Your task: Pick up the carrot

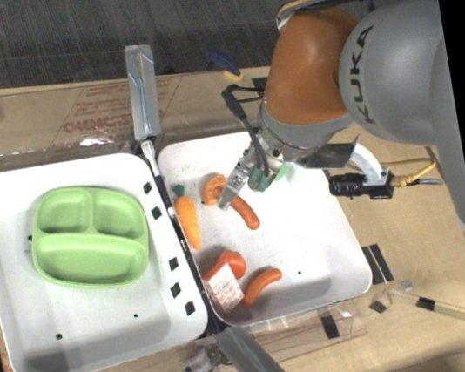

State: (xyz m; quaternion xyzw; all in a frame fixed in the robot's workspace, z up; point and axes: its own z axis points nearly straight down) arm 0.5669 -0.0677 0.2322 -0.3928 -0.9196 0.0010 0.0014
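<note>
The carrot (188,220) is a slim orange cone lying lengthwise against the left wall of the right bin (329,235), its green stub toward the far end. My gripper (235,188) hangs low over the middle of that bin, right of the carrot and apart from it. Its tip sits between a small orange piece (212,188) and a reddish sausage (247,213). The grey arm with its orange band (310,70) covers the bin's far right part.
A second sausage (261,284) and a red and white packet (224,283) lie near the right bin's front wall. The left bin (30,347) holds a green divided plate (91,235). A black divider (172,244) separates the two bins.
</note>
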